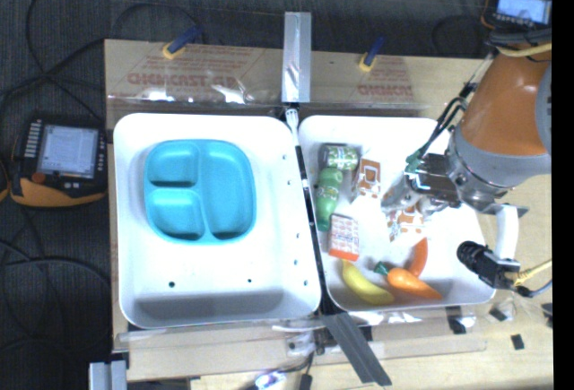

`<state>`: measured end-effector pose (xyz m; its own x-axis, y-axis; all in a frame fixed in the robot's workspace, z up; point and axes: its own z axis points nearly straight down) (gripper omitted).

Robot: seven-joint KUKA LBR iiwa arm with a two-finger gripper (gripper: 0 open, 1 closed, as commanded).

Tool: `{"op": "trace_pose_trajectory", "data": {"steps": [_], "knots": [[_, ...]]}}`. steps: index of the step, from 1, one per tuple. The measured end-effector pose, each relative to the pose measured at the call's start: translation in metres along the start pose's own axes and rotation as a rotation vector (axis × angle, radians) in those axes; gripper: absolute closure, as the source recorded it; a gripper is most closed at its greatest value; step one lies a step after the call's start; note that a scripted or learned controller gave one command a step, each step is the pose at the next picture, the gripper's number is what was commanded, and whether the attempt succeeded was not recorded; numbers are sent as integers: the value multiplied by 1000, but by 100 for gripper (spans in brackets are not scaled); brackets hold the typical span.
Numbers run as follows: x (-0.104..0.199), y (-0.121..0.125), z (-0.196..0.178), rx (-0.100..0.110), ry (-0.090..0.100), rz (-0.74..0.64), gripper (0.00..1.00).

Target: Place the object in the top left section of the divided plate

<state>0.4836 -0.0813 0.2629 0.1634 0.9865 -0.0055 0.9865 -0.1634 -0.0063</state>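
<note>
Camera view: the blue divided plate (199,191) lies flat in the left white bin (134,290), nearer that bin's far side, with 3 sections: 2 small ones stacked on its left and 1 large one on its right. Which item counts as the task object is not clear; all loose items sit in the right white bin (466,294). Along that bin's left side, a green bottle-like item (328,186) with a dark label end, hard to identify, and a small red-and-white packet (343,236) just below it. At the near edge, a yellow banana (363,283) touching an orange carrot (411,281) with a green top; a second orange piece (418,254) stands just above the carrot. An orange-printed white packet (369,178) lies near the bin's middle, and another like it (408,220) sits partly under the gripper. The gripper (405,193) hangs over the middle-right of the right bin; the wrist body and glare hide its tips, so open or closed cannot be told, and nothing is visibly between them. The grey arm (502,128) with its orange band is cut off at the right.
</note>
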Motion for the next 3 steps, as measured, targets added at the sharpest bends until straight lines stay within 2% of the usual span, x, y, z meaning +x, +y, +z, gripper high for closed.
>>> {"op": "trace_pose_trajectory", "data": {"steps": [1, 2, 3], "knots": [[65, -12, 75, 4, 4, 102, 100], [65, -12, 75, 3, 4, 102, 0], [160, -27, 76, 3, 2, 132, 0]]}}
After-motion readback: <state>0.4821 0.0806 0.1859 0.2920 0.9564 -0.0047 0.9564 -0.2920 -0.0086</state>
